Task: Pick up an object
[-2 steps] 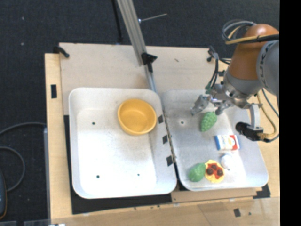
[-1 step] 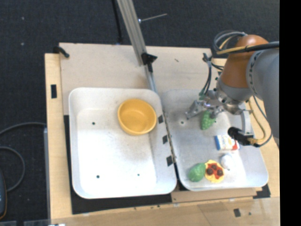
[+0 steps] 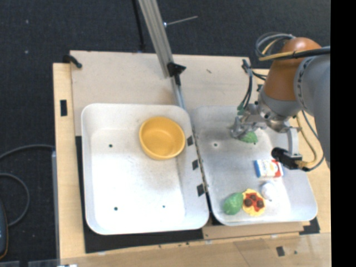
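Fig.: overhead slant view of the table (image 3: 111, 77), carrying two white bins side by side. Reaching in from the right, grey arm with orange band (image 3: 286, 74), pincer (image 3: 243, 128) hanging low over the upper part of the right bin (image 3: 222, 166). Lying just beside and slightly below-right of the pincer tip, apparently touching it, a small green object (image 3: 250, 138); whether sitting between the fingers or merely next to them cannot be told, so no hold is being claimed, and how far the pincer is standing open cannot be told either. Object too small for reading a long axis. Resting farther down the same bin, well apart from the pincer: a white, blue and red carton (image 3: 267, 168), a small white item (image 3: 268, 190), a yellow piece with red and dark spots (image 3: 253, 202), and a green lump (image 3: 233, 203). Sitting in the left bin (image 3: 111, 177), a yellow bowl (image 3: 162, 137), farthest from the arm. Judged nearest candidate for picking: the small green object, needing only a slight shift toward lower right.
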You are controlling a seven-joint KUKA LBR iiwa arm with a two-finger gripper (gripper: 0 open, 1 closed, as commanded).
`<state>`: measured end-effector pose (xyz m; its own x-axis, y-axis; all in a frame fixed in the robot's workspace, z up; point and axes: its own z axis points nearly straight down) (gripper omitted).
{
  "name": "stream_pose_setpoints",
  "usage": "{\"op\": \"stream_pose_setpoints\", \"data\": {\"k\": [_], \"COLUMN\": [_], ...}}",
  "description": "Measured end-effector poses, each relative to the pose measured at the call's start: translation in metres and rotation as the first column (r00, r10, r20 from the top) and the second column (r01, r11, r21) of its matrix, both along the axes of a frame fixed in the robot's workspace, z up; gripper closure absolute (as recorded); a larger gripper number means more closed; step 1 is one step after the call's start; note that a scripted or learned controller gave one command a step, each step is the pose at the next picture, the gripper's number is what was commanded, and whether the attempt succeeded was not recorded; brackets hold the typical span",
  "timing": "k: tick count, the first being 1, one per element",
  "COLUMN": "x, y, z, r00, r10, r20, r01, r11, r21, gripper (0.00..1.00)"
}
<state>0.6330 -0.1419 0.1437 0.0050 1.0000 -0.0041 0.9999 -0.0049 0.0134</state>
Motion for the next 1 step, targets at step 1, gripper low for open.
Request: {"op": "stream_pose_setpoints", "data": {"k": [1], "x": [0.0013], "y": [-0.0023], "z": [0.0652], "r00": [1.0], "r10": [0.006], "r20": [-0.005], "r01": [-0.006], "r11": [1.0], "r21": [0.003], "gripper": [1.0]}}
